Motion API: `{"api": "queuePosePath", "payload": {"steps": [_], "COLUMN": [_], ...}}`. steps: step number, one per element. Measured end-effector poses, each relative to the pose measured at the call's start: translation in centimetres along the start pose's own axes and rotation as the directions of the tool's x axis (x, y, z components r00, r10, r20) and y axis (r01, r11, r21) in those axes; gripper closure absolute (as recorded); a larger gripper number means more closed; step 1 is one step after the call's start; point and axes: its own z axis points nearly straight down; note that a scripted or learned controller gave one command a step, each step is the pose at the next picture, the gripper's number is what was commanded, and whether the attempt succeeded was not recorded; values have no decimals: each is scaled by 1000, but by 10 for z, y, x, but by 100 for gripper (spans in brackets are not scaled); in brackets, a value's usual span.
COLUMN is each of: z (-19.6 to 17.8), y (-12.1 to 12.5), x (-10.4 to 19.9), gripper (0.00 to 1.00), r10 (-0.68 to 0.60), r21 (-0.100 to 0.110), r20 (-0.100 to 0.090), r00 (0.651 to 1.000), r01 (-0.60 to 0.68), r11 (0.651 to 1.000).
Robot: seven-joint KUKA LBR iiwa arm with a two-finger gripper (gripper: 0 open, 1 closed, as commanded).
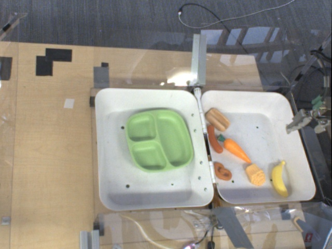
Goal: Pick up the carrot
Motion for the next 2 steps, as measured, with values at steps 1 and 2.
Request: {"api": "queuePosePath", "payload": {"steps": [1,2], "z": [138,193], "y": [-32,-31], "x": [29,87], "gripper": [0,0], "r10": [-108,-240], "r21": [2,-10], "r20": [-2,4], "r00": [994,971], "r01": [108,240], "r11": [994,971]}}
